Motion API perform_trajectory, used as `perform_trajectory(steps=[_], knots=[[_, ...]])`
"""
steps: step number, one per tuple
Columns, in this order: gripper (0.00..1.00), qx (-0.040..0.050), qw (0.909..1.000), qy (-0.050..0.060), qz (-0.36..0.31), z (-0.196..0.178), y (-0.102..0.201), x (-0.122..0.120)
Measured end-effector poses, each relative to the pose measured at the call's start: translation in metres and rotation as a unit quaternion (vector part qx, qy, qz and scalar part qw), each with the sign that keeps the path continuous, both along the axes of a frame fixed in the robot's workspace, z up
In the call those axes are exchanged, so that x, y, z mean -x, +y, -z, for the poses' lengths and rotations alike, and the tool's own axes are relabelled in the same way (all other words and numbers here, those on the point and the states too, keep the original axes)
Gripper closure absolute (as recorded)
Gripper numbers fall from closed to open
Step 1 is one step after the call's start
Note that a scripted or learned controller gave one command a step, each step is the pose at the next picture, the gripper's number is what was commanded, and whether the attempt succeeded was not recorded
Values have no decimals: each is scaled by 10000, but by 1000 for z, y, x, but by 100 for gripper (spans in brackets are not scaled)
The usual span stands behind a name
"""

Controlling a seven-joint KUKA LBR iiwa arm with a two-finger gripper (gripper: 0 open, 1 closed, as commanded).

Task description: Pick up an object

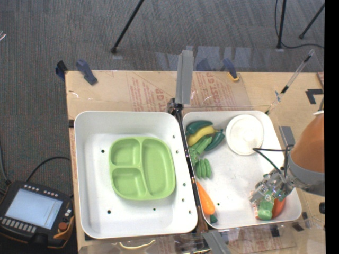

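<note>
- Toy food lies in the right bin point(238, 224): we see a yellow banana point(200, 135) among dark green pepper-like pieces point(198, 126), a cluster of green pods point(203, 165) just below them, and an orange carrot point(206, 199) lying along the bin's left wall.
- A white round bowl or lid point(244, 134) sits in the far part of the same bin, near its back wall.
- In the near right corner of that bin we make out a small green piece point(263, 211) and an orange-red piece point(278, 206), touching or nearly touching each other; their exact shapes are too small for us to tell.
- The end effector point(270, 189) is low over that corner, directly above and against these two pieces; it is well apart from the carrot and the banana group.
- We cannot tell how the end effector is set, nor whether anything is pinched in it, because the metal parts blur together with the pieces beneath.
- The grey arm with its orange band point(312, 147) comes in from the right, with a dark cable looping toward the white bowl.
- The left bin point(87, 142) carries a light green divided plate point(142, 168) with three compartments.
- Both bins rest on a wooden bench point(127, 89) with red printed lettering and clear sheeting; blue clamps point(86, 72) grip its far edge.
- Grey carpet surrounds the bench, with tripod legs point(130, 23) behind, and a handheld control pendant point(34, 210) lies at lower left.
</note>
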State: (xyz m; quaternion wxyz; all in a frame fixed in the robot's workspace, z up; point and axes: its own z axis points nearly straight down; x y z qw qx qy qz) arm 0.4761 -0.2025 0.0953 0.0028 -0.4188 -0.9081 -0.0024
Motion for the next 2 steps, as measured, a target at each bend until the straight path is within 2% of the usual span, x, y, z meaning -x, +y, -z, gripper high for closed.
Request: perform_trajectory(steps=[1, 2], knots=[[100, 30, 9991, -16, 424, 8, 14, -76], [100, 25, 9998, -10, -208, 8, 52, -48]])
